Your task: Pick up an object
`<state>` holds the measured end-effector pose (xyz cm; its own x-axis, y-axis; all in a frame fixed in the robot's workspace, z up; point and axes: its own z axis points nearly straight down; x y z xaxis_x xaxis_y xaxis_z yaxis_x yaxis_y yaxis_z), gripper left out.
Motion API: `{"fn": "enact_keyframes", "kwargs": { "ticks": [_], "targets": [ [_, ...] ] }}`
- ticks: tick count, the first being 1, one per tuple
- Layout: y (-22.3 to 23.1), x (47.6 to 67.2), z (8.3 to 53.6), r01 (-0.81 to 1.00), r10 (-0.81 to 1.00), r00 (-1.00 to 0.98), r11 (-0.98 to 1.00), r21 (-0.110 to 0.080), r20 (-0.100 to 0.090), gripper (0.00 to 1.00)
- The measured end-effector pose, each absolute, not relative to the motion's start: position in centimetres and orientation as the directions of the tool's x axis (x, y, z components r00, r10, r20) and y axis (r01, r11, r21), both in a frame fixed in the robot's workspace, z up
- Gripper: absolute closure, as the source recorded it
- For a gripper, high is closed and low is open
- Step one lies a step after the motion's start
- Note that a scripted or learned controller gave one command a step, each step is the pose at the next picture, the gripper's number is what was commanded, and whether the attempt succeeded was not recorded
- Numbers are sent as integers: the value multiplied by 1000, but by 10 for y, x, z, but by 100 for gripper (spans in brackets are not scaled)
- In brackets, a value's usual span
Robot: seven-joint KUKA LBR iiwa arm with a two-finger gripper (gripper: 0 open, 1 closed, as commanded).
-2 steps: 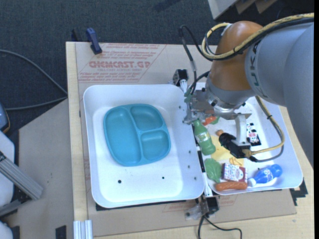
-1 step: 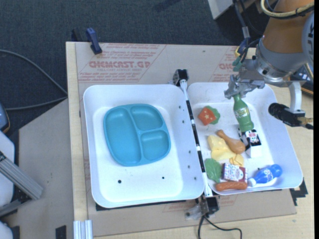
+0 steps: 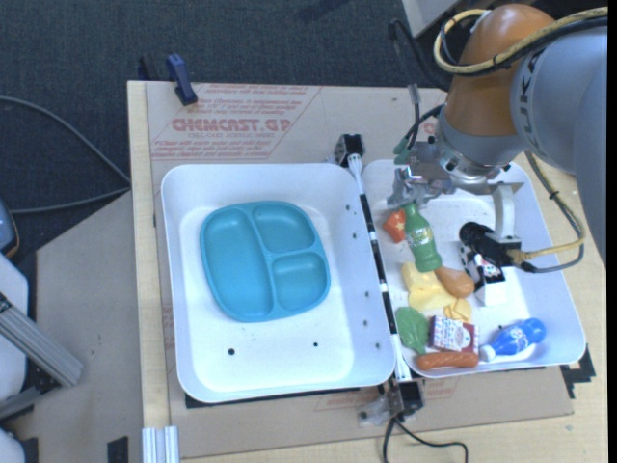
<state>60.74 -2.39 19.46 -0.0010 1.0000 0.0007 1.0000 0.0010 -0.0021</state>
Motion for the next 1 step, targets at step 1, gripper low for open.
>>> {"fn": "enact_keyframes", "kwargs": {
  "ticks": [1],
  "targets": [
    [-24, 608, 205, 1000, 1000, -2, 2, 0, 0, 100]
  ]
}}
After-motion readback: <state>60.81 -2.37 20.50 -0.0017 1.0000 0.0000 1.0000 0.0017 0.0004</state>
